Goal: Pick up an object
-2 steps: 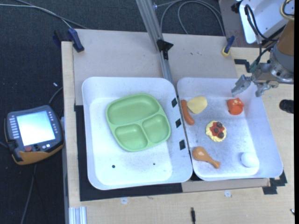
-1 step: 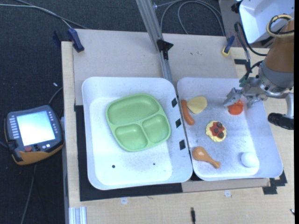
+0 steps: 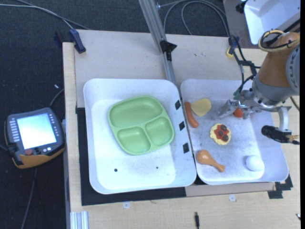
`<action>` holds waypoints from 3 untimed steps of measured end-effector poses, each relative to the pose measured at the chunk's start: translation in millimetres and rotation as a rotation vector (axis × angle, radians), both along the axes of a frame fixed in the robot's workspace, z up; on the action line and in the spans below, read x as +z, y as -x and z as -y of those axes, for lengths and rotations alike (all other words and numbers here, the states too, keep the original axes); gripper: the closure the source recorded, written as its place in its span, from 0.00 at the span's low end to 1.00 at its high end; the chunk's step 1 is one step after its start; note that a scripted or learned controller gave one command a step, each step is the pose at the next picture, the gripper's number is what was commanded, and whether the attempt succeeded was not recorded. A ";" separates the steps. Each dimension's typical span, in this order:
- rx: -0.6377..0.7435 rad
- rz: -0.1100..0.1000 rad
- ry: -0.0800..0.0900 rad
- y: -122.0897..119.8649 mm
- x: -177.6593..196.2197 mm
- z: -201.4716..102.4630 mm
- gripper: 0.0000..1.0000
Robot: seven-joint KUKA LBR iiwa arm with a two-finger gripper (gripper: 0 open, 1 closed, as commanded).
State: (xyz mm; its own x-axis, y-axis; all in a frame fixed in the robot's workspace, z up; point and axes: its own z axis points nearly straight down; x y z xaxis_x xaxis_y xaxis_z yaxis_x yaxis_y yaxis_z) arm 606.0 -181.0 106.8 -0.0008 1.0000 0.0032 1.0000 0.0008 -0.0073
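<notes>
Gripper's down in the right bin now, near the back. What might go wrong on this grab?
1. The gripper seems to have a small orange piece at its tips; something that small may slip out on lifting.
2. It is low near the bin's back wall, so a sideways move could scrape it.
3. The small pizza and yellow wedge lie close by and might get nudged.

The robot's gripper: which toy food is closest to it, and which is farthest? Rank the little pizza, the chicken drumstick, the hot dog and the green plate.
From the gripper, in the camera view:
1. Little pizza, just below and left of it.
2. Hot dog, at the right bin's left edge, and chicken drumstick, lower in that bin: too close to call.
3. Green plate, in the left bin.
</notes>
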 end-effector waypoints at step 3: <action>0.001 0.015 0.005 -6.6 55.4 -0.7 1.00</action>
